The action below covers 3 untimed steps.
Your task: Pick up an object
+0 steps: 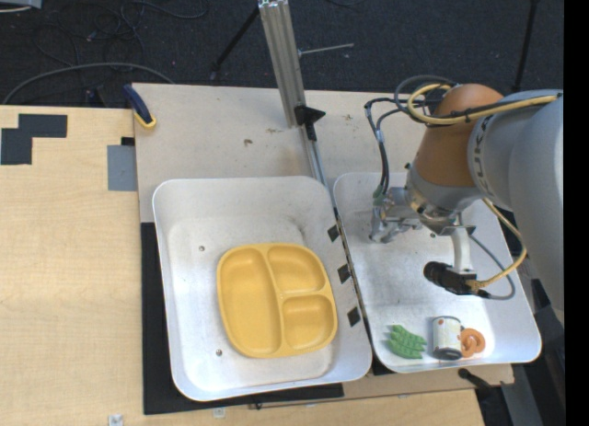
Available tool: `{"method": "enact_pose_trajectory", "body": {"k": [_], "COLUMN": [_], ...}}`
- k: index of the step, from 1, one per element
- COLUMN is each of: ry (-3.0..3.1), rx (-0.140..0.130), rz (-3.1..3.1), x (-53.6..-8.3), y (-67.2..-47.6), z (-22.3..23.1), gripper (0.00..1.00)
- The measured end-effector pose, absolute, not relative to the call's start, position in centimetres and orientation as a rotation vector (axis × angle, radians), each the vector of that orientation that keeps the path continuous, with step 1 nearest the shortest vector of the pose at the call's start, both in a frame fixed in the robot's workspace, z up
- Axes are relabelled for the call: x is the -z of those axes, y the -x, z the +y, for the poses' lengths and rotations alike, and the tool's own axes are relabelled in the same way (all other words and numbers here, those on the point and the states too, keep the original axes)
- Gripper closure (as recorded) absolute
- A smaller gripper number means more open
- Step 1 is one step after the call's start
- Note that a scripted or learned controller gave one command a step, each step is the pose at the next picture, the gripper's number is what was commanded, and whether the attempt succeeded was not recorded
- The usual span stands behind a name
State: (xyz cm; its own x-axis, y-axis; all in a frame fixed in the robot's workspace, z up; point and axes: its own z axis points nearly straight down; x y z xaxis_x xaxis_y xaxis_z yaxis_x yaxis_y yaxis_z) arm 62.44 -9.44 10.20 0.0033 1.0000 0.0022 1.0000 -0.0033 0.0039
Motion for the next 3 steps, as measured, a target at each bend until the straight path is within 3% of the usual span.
{"method": "enact_pose_trajectory", "body": {"k": [3], "ry": [-2.219], "rx": [-0.002], "rz": [2.222], "x": [-25.4], "y": [-63.3], "z": [-9.0], "gripper": [1.0]}}
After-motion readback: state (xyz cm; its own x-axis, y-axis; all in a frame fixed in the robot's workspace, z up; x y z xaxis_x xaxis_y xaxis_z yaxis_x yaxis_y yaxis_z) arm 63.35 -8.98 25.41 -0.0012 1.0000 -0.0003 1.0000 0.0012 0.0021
